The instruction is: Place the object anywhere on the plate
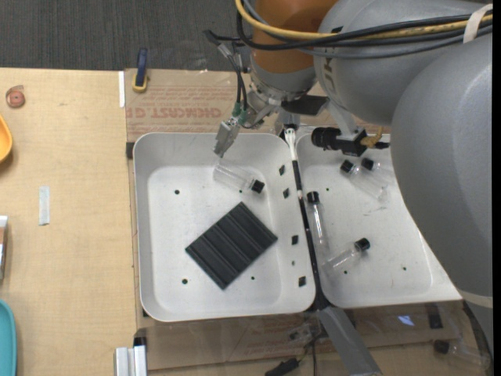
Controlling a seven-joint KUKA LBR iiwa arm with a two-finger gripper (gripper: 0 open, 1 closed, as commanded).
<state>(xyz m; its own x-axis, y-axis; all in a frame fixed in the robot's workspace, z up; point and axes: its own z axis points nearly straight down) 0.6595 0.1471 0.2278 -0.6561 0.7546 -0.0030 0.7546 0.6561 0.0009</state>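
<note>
Hovering over the left bin (156,210) rim at twelve o'clock, pincer (227,138) seemingly carrying nothing, spread or pressed together impossible to tell. Lying just below it toward five o'clock, a clear vial (239,180) with black cap, long axis running ten to four. Sitting farther toward six o'clock, the black ribbed plate (232,244).

Left bin (156,233): a flat black ridged plate (232,244) is seen lying in it, turned at a slant.
Small clear tube (239,180): seen with a black cap, lying on the far side of the plate, apart from it.
Gripper (226,139): seen above the far edge of the left bin, near the tube.
Right bin (407,249): more clear tubes with black caps are seen lying in it.
Arm (376,53): big and grey, with an orange part.
</note>
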